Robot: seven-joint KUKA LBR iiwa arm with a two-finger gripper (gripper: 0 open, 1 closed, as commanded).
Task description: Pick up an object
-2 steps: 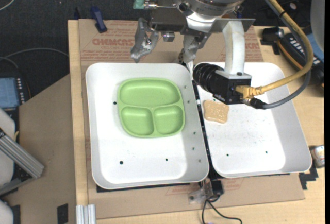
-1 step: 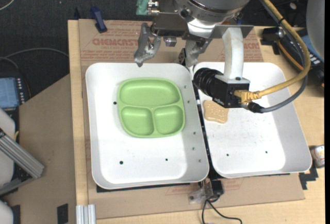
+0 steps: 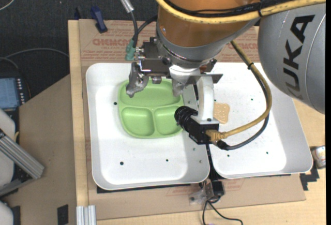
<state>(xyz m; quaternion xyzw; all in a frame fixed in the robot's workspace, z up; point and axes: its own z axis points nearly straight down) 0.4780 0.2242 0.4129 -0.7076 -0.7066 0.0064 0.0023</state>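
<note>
Tool (image 3: 158,81) perhaps over green tray (image 3: 147,115)

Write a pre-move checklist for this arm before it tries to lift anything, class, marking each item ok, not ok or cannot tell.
1. A target is in reach: ok. The green divided tray lies in the left bin, under the tool.
2. Tool over the target: ok. It hangs above the tray's far edge.
3. Tool gripping the tray: cannot tell. The wrist hides the contact.
4. Second object located: ok. A small tan piece lies in the right bin, beside the tool.
5. Cable free: cannot tell. The yellow hose loops low over the right bin.
</note>
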